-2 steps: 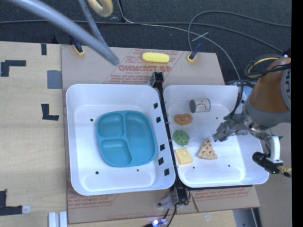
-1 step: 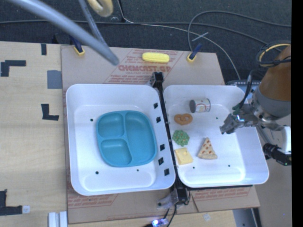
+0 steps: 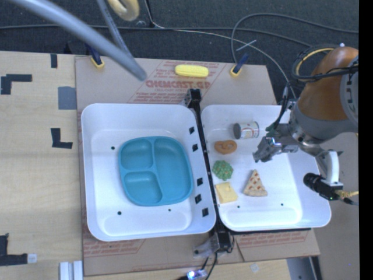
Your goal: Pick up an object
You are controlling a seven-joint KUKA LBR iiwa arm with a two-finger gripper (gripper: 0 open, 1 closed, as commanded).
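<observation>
Jaws (image 3: 261, 154) hang low over the right bin (image 3: 303, 214), whether spread or pressed together I cannot tell, nothing seen between them. Just beside them lie a pizza slice (image 3: 254, 185), can (image 3: 246, 130), pretzel (image 3: 225, 147), broccoli (image 3: 222, 170) and cheese (image 3: 225, 192). A blue tray (image 3: 155, 171) sits in the left bin (image 3: 99, 214).

Both bins (image 3: 93, 156) are white. The divided tray (image 3: 155, 171) is blue. Broccoli (image 3: 222, 170) is green, cheese (image 3: 225, 192) yellow, pretzel (image 3: 225, 147) orange-brown.
</observation>
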